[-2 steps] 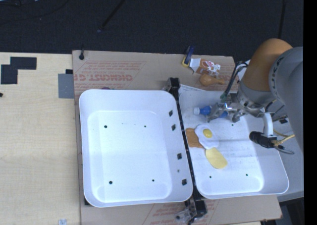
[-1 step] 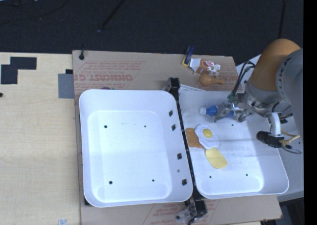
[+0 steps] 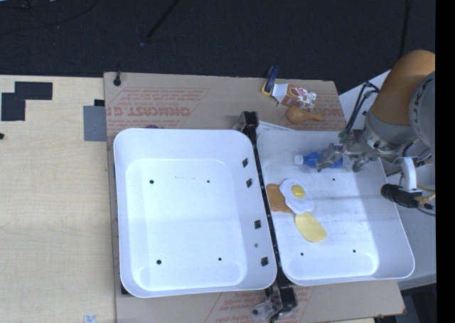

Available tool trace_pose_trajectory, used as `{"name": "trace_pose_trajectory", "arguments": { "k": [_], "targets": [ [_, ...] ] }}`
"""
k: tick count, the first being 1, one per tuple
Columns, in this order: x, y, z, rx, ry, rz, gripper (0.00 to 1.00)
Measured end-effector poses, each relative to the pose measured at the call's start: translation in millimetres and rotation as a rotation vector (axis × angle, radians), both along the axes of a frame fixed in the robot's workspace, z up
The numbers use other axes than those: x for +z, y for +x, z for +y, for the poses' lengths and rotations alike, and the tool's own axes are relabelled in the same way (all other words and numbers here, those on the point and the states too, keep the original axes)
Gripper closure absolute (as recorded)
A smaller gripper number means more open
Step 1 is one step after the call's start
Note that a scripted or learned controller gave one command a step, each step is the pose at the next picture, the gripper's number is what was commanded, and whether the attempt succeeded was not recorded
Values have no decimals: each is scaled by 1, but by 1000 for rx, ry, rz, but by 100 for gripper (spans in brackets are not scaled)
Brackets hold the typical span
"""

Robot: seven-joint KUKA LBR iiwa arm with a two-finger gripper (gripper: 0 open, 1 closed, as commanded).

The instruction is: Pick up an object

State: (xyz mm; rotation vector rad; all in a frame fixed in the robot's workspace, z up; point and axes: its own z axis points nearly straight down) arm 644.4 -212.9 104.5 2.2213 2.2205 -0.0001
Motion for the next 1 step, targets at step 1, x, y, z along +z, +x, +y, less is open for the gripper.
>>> {"name": "trace_pose_trajectory", "arguments": {
  "k": [1],
  "targets": [
    [-18, -1, 72, 5, 5, 4, 0]
  ]
}}
